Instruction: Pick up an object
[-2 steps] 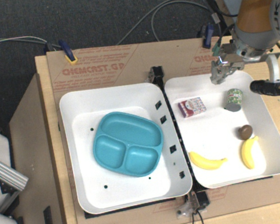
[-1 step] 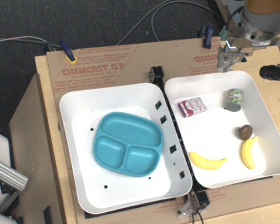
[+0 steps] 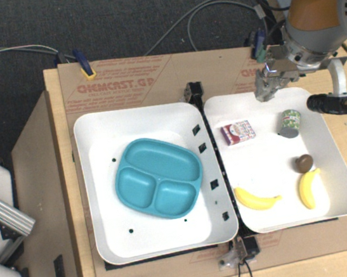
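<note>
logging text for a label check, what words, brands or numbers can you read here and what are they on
"CHEMCAST G.P" in red print on the brown cardboard sheet under the two white bins; the smaller red lines around it are too blurred to read.
More red print at the sheet's far right corner, blurred and partly hidden.
Small red and white carton in the right white bin: print too small to read.
Small green can: label unreadable.

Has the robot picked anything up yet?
Not yet. The claw hangs over the back edge of the right bin, with nothing seen in it. The two bananas, the small red box, the green can and the brown ball all lie in that bin. Choosing one, going down and grabbing are left.
</note>
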Controlling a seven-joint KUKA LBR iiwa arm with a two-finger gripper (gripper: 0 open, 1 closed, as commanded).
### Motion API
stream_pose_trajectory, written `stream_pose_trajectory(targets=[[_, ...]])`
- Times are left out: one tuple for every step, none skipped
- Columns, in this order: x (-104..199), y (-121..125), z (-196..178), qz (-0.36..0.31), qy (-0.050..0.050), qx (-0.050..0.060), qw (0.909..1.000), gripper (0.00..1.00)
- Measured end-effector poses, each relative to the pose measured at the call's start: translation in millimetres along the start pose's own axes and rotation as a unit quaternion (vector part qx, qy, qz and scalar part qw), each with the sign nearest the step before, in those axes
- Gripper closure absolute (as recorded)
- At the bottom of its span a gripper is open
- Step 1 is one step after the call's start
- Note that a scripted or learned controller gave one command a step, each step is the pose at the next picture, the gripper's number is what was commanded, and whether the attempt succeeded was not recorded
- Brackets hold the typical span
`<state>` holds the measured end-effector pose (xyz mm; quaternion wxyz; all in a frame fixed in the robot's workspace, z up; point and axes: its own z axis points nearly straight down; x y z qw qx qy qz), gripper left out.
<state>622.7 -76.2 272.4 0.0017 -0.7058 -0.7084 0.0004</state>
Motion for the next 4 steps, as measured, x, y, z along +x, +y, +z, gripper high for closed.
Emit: stream_pose_trajectory(targets=[[43, -22, 1, -0.001, 0.0, 0.0, 1.0, 1.0], [81, -46, 6, 0.0, 0.0, 0.001, 1.0, 1.0], [119, -74, 11, 0.0, 0.0, 0.001, 1.0, 1.0], [159, -97, 23, -0.001, 0.0, 0.001, 1.0, 1.0]])
